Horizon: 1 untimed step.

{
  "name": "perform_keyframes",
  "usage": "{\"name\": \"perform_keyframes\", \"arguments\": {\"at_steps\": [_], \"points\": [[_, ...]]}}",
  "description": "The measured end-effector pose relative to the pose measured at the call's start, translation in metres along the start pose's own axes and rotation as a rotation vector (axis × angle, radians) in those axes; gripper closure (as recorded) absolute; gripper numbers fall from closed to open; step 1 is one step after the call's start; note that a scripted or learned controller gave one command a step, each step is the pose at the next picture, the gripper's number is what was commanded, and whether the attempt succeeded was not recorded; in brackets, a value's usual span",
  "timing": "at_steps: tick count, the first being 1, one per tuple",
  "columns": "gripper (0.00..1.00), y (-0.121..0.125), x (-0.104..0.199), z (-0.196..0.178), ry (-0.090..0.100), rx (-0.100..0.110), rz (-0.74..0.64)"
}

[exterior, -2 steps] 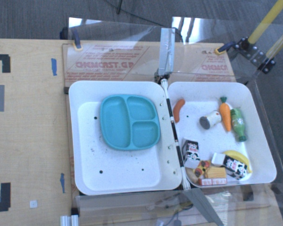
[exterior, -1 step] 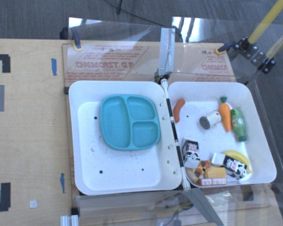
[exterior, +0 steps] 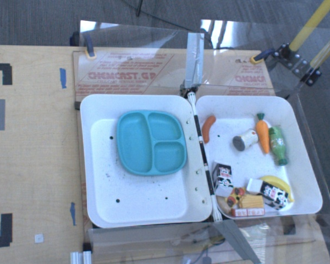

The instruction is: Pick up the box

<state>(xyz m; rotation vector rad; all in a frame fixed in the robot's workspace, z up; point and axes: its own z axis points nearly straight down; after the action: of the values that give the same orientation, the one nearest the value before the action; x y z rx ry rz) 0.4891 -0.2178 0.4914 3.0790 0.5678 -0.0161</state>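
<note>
We see a light wooden bench (exterior: 27, 164) with black and blue tape marks, grey carpet (exterior: 55, 10) beyond it, and 1 black cable (exterior: 154, 16) crossing the floor.

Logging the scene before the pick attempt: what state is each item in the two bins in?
Teal divided plate: flat in left bin, compartments bare.
Sausage: lying by the divider, right bin.
Can: on its side.
Carrot: lying flat.
Green bottle: lying down.
Banana: lying flat.
Cow-print box: tilted, ungrasped.

Teal tray (exterior: 152, 142), orange carrot (exterior: 262, 135), cow-patterned (seemingly black-and-white) box (exterior: 223, 179)
</note>
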Motion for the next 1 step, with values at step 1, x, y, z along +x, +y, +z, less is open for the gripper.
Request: {"name": "perform_keyframes", "arguments": {"at_steps": [1], "points": [[1.00,-0.0001,0.0013,-0.0100,0.000,-0.003,-0.003]]}}
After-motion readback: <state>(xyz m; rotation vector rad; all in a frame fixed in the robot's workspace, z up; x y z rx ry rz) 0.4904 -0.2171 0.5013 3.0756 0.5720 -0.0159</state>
